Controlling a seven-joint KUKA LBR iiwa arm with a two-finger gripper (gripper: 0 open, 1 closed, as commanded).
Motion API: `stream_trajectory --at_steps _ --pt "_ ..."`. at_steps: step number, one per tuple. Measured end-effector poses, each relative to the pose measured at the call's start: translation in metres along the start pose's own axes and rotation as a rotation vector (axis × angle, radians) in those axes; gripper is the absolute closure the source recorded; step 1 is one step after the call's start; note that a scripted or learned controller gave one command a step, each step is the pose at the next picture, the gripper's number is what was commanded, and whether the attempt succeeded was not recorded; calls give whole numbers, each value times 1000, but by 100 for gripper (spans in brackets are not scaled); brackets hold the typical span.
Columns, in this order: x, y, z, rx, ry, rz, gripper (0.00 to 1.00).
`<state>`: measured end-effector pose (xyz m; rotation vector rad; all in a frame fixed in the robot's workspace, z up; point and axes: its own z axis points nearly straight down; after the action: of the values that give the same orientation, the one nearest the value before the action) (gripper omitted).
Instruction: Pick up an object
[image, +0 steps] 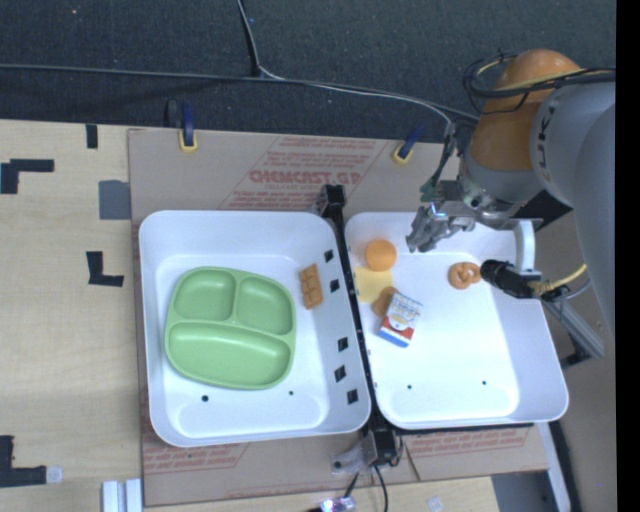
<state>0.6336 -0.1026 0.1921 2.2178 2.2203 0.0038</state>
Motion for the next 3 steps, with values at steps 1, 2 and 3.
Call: stream_trajectory --at_steps 1,2,3 --pt "1 1 -29 2 1 -1 100" --pt "46 -22 -39 6 3 -4 100" --pt "99 -41 -47 6 3 -6 100"
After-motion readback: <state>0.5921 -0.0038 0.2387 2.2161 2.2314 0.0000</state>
